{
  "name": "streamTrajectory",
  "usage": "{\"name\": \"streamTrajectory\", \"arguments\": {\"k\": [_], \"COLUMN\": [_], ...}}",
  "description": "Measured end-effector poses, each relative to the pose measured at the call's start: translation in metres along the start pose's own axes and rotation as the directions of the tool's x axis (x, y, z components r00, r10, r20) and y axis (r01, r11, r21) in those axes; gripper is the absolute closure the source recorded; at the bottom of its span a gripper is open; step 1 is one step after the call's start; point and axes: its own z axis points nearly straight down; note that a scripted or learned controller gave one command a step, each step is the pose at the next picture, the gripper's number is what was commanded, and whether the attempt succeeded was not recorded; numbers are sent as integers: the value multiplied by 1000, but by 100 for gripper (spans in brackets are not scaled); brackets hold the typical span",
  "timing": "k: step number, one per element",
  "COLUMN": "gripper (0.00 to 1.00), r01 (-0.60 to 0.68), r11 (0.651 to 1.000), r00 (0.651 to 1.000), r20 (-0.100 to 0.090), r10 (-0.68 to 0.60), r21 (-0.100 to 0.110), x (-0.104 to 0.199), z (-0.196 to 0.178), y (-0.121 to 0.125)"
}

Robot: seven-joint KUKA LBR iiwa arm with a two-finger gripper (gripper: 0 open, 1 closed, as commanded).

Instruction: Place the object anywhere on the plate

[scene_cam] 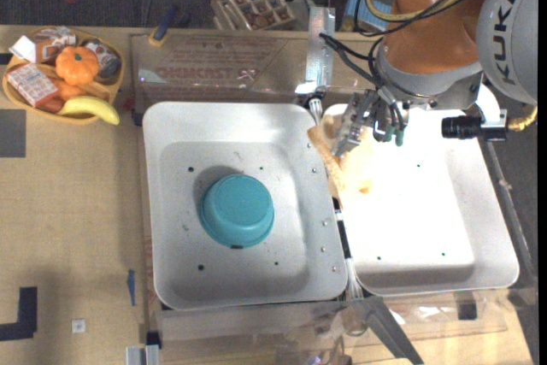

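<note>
Surface (68, 218): wooden, with bare room along its left side.

Bins: two, white and shallow, standing side by side with their inner edges touching. The left bin (171, 124) has open floor on all sides of its contents. In the right bin (444, 218) the floor is bare from the middle to the right and near edges.

Arm (436, 4): one, reaching in over the far edge of the right bin and standing above that bin's far left corner.

Plate (238, 210): one, round and teal, near the middle of the left bin and well apart from every wall.

Dish of toy food (21, 90): one, at the far left corner of the surface. It carries one orange pumpkin (77, 64) and one banana (90, 107), among other pieces.

Object (332, 151): one, tan and irregular, lying against the left wall of the right bin near its far corner. It is not on the plate.

Tool (369, 126): one, just beside the object's far right side. Whether it is apart, together or clamped on the object cannot be told.
</note>
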Motion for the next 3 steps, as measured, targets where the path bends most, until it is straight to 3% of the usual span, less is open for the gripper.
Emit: {"name": "streamTrajectory", "arguments": {"k": [1,2,3], "gripper": [100,100,0], "r01": [316,321,321], "r11": [949,947,947], "r00": [949,947,947], "r20": [1,-1,0], "r10": [-316,-321,-321], "r21": [0,-1,-1], "x": [46,88,88], "z": [13,14,13], "y": [23,51,51]}}
